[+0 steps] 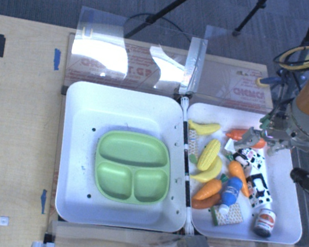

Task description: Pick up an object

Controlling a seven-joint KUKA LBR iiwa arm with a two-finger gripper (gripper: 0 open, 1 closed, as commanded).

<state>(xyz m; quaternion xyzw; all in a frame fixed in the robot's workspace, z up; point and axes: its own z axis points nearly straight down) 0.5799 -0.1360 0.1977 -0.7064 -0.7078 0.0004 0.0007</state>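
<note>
Nearest the camera, along the front of the right bin (286, 230), lie a small can with a red band (265, 221), a speckled packet (228, 214) and a blue bottle (230, 191). Just behind them an orange carrot (208, 189) rests against a darker reddish piece, and a second carrot (239, 173) lies slantwise toward a black-and-white toy cow (254, 178). A corn cob (210, 153) sits on a banana (212, 169), and another yellow banana (203, 127) lies further back near the bin's rear wall. An orange-red piece (238, 134) sits at the back, close to the arm.

The left bin (76, 136) holds a green divided tray (133, 165), lying flat in its middle, with all three compartments bare.

Further back and to the right, the claw (264, 135) hangs over the rear part of the right bin, just above the cow's head and beside the orange-red piece. Its metal parts are small and cluttered from this angle, so whether it is spread or closed cannot be told, and nothing can be seen between its tips. Behind the bins stand clear plastic walls (130, 57) and the wooden counter (7, 125).

As a judgement, the task seems to be in its early or middle part: the arm is over the pile, every toy seems to rest in the bin, and none looks lifted. The grasp and the lift both look to be left.
</note>
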